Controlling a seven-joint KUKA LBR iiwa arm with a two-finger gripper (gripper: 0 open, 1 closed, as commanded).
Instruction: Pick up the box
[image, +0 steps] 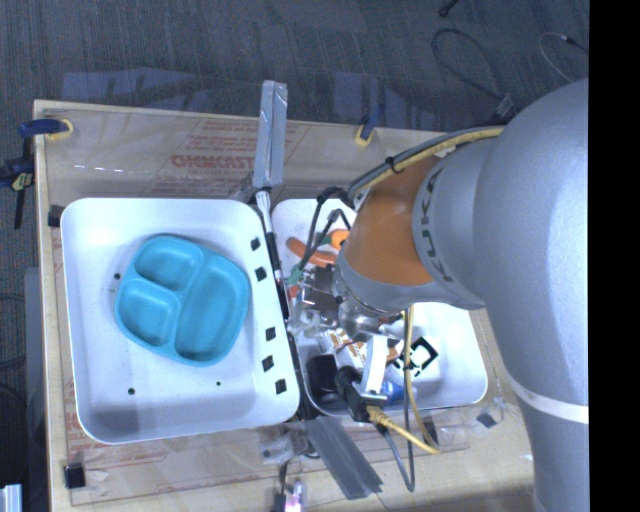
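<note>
Nearest the camera, the grey arm (520, 250) with its orange band (385, 240) reaches down into the right bin (465, 375). Its gripper (345, 335) sits low among clutter; whether the jaws are apart or together cannot be told. No box can be made out with certainty beneath it. A blue divided plate (183, 297) lies in the left bin (90, 390).

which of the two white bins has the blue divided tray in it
The left bin, on the side away from the arm. The blue three-compartment tray lies flat in its middle. The right bin sits under the arm and holds small clutter instead.
</note>
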